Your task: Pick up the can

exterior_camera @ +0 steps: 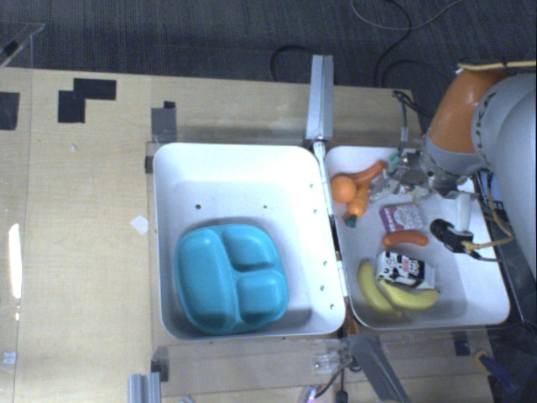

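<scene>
Can (pixel 401 269), black-and-white patterned, lies on its side in the right bin (pixel 495 309), touching the bananas (pixel 390 290), well below the gripper (pixel 403 175). From the left: a blue tray (pixel 231 277) sits in the left bin (pixel 201 175); then an orange (pixel 343 189), a carrot (pixel 361 175), a purple packet (pixel 401 217) and a sausage (pixel 405 239). The gripper hangs over the bin's upper part; whether it is spread or closed, I cannot tell.
</scene>
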Robot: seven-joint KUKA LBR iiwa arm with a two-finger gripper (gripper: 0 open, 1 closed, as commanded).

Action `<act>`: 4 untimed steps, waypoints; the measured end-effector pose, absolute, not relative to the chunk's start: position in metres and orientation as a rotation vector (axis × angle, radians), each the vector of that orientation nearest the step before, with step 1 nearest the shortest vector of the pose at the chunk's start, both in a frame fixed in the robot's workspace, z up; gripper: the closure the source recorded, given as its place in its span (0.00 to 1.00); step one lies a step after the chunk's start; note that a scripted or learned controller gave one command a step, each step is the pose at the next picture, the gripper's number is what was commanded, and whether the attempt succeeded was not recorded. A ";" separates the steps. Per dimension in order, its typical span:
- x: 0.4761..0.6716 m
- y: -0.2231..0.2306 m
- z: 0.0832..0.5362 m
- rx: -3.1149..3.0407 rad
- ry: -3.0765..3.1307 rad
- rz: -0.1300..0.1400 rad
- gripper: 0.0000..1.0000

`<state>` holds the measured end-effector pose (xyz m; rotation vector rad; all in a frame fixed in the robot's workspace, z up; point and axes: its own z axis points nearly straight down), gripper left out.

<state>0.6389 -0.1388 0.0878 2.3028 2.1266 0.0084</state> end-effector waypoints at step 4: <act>0.601 -0.207 0.088 2.173 2.257 0.006 1.00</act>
